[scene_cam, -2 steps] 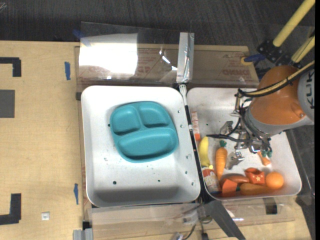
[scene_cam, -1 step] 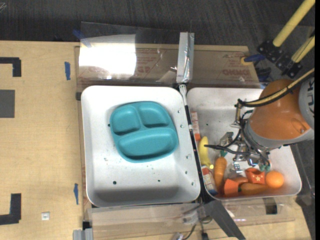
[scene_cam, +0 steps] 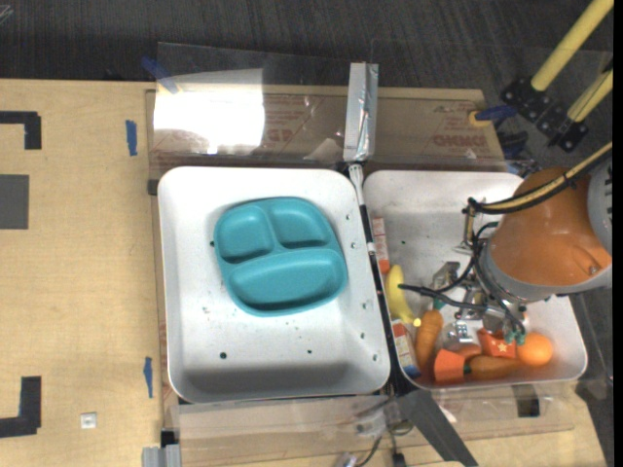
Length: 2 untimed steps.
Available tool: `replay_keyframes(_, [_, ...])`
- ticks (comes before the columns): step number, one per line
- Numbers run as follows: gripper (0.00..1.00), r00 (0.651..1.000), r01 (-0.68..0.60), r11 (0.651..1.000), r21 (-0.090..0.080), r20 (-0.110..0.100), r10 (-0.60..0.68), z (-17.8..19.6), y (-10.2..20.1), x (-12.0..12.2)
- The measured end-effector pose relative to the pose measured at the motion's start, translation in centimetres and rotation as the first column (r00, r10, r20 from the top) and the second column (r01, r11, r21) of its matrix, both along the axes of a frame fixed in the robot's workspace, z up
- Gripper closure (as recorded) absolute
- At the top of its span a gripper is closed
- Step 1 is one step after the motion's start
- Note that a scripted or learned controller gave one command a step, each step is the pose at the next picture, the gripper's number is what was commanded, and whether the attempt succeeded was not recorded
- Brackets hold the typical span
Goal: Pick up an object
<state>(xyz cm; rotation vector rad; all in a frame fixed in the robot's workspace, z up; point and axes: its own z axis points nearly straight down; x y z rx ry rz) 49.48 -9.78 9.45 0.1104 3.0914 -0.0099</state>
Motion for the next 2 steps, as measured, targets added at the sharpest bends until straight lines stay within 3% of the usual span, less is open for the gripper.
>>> replay_keyframes(1, [0.00, 0.991, 0.130, 0.992, 0.006, -0.035, -0.130, 5.0, -6.8, 5.5])
replay_keyframes(2, [0.00, 0.971, 0.236, 0.972, 0.012, -0.033, -0.235, -0.2, -12.1, 0.2])
